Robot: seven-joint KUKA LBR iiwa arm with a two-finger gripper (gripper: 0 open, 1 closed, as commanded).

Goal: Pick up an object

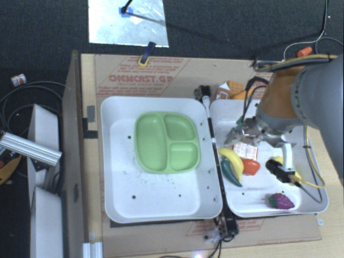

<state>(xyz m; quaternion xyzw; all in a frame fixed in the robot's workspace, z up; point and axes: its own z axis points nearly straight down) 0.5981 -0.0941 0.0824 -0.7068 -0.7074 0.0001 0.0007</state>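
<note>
Nearest the camera, bottom of the right bin (258, 211): purple grape bunch (281, 200) sits alone by the front wall, well apart from the rest. Just behind it, a tight cluster: yellow banana (231, 156), dark green pepper-like piece (232, 172) and orange-red item (250, 166), all touching or overlapping. A red-and-white packet (246, 148) lies right behind them. These are the candidate pick objects, all in the right bin.

Risk: the cluster is packed, so a descent there would likely straddle two items, push the banana aside or close on nothing. Curved toy surfaces look slippery and could squirt out. The loose cables around the wrist could also drag across the pile.

Pincer (244, 133) sits low over the packet, at the back edge of the cluster. Open or clenched: cannot tell, since the metal parts blur together and nothing is seen held.

Arm (301, 98) comes in from the right, orange band above the wrist, wrist bent down toward the bin centre. A black attachment (279, 168) hangs beside it.

Left bin (121, 198) holds a green divided plate (165, 142), untouched. Farther back, cardboard-covered desk (145, 74).
</note>
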